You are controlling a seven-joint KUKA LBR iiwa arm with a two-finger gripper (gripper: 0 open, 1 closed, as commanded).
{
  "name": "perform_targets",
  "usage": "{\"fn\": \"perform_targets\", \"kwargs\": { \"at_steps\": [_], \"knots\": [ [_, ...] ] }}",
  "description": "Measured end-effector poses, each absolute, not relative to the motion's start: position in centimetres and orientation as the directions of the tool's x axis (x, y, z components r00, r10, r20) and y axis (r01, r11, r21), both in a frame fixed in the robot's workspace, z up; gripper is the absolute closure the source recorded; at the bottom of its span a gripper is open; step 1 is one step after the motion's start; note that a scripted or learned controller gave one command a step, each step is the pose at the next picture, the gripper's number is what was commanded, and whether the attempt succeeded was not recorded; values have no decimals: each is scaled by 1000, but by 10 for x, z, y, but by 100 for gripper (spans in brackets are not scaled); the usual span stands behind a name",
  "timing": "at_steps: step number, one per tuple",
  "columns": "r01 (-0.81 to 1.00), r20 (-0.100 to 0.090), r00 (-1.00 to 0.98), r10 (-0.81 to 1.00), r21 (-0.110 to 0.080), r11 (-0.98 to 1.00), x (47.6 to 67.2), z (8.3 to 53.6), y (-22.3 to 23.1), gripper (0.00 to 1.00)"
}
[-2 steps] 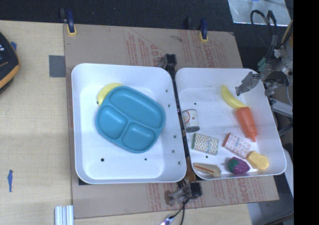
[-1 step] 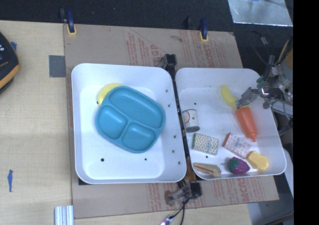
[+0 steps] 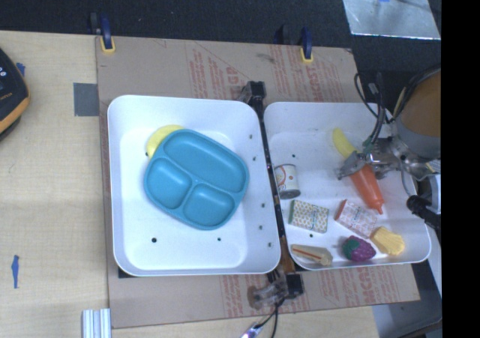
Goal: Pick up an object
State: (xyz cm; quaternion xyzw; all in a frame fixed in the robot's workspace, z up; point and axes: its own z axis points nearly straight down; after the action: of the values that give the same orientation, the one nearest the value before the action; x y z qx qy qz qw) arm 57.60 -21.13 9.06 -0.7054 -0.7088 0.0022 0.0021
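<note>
In the right bin [image 3: 315, 115] lie several small objects. An orange carrot [image 3: 369, 189] lies tilted near the right wall, and my gripper [image 3: 363, 163] is right at its upper end, touching or just above it. A yellow banana-like piece [image 3: 342, 142] lies just left of the gripper. Further left, by the divider, stands a small can [image 3: 286, 178]. Toward the front are a patterned box [image 3: 309, 216], a pink packet [image 3: 355, 218], a hot dog [image 3: 311, 255], purple grapes [image 3: 358, 249] and a yellow wedge [image 3: 388, 240].
The left bin [image 3: 127, 254] holds a blue divided plate [image 3: 196, 178] with a yellow object [image 3: 161, 136] partly under its far left edge. The grey arm [image 3: 420, 115] with cables comes in over the right bin's right wall. An orange-black device [image 3: 9, 97] sits at the bench's left edge.
</note>
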Motion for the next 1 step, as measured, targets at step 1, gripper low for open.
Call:
{"fn": "perform_targets", "kwargs": {
  "at_steps": [1],
  "knots": [
    [1000, -2, -7, 1000, -4, 7, 577, 102, -213, 100]
  ]
}}
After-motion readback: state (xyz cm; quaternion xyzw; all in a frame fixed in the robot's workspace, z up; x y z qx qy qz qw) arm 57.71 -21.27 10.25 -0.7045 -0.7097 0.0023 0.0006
